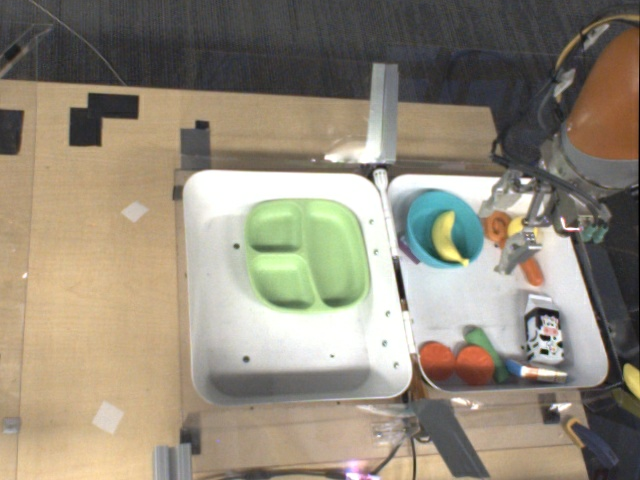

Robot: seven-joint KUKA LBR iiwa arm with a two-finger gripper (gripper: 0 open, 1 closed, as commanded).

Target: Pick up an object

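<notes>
Arm in from the right, gripper [517, 236] over the right bin [590, 358], near its back. Cannot tell how the pincer is set. Orange pieces [497, 227] just beside it. Blue bowl [440, 228] with banana [448, 238] to its left. Green tray [305, 253] in left bin [215, 268].

Overhead cam, slanted, both bins [200, 268]

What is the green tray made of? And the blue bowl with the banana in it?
The green tray looks like moulded plastic: one flat colour, rounded compartments, soft sheen. The blue bowl seems plastic too, smooth and evenly coloured. The banana is probably a plastic toy, though that is uncertain.
</notes>
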